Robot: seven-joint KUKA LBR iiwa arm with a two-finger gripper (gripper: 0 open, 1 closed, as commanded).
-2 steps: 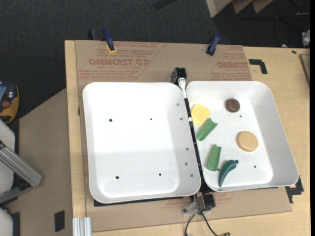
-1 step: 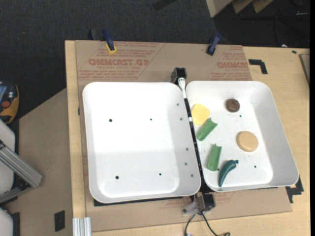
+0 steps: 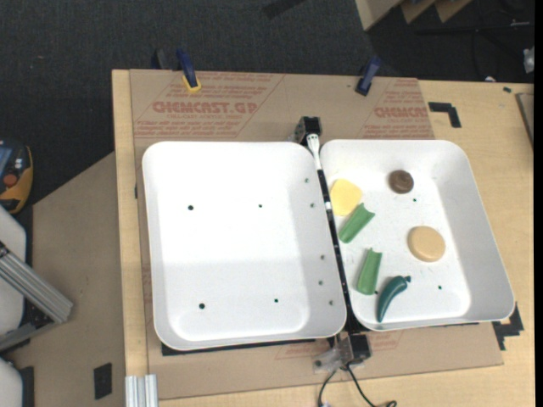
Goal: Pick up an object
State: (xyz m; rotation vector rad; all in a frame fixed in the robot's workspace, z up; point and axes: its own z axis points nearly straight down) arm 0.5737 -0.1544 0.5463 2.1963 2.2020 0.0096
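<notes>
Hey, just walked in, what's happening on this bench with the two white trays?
Nothing is being handled at this moment. Two shallow white bins sit side by side on a cardboard-covered bench. The right bin holds six small objects: a yellow piece, a small brown round piece, a tan disc, two light green pieces, and a dark green pepper-shaped piece. The left bin shows bare white floor. All the objects rest loose in the bin, so no pick is under way.

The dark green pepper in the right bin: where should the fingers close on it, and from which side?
Grip the dark green pepper across its curved body near the middle, coming straight down from above. It lies flat and slim, so the fingers should straddle its narrow width. The green piece lies close on its left, so keep clear of it.
</notes>
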